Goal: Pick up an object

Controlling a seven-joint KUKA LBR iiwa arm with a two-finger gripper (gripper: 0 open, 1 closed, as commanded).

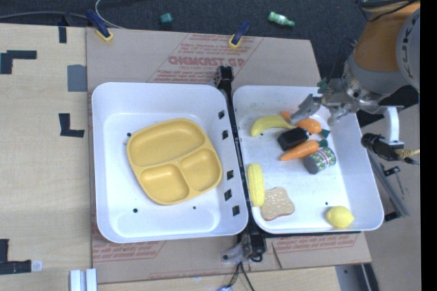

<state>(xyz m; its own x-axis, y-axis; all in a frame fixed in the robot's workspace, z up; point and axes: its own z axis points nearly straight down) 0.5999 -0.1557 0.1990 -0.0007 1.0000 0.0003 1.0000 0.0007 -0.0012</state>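
- The pincer (318, 112) hangs over the upper part of the right bin (362, 167), with the grey and orange arm (386, 44) coming in from three o'clock.
- Its two fingers look spread wide, one pointing toward nine o'clock and the other toward five, and I see nothing caught between them.
- The nearest candidate is the small orange piece (310, 125), which sits just under the pincer, a touch toward seven o'clock from its middle.
- Just beyond that, at seven o'clock, lies the black block (292, 139), touching or nearly touching the carrot (299, 151).
- The carrot's long axis runs from eight o'clock up to two o'clock, with its leafy end nearest the pincer.
- A dark can (319, 160) lies at six o'clock from the pincer, just beside the carrot's thick end.
- The banana (268, 124) lies at nine o'clock, near but apart from the cluster, its curve running mostly across the bin.
- Well away toward the bin's lower edge are the corn cob (255, 184), the toast slice (276, 203) and the lemon (339, 216).
- The left bin (109, 167) carries the yellow divided plate (175, 160), far off at eight o'clock.
- My reading: the move turns on a short drop slightly toward seven o'clock, and the crowding of orange piece, block and carrot could make the fingers snag two things.
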